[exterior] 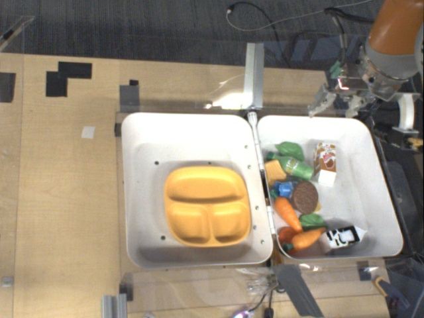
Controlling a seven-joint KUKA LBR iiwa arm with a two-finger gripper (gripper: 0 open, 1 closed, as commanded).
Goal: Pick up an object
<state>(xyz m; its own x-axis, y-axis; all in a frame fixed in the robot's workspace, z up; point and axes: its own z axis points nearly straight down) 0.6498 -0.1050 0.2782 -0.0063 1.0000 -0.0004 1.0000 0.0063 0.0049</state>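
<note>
The right bin holds a heap of toy foods along its left side. Among them are a green leafy piece, a green bottle-like item, a brown round cookie and a small blue piece. Two orange carrots lie toward the front. A red-brown snack packet and a black-and-white carton also sit there. My gripper hangs over the bin's far rim, above and behind the pile. Its fingers are spread open with nothing between them.
A yellow divided plate lies in the middle of the left bin. A metal post stands behind the wall between the bins. Cables trail across the dark floor at the back.
</note>
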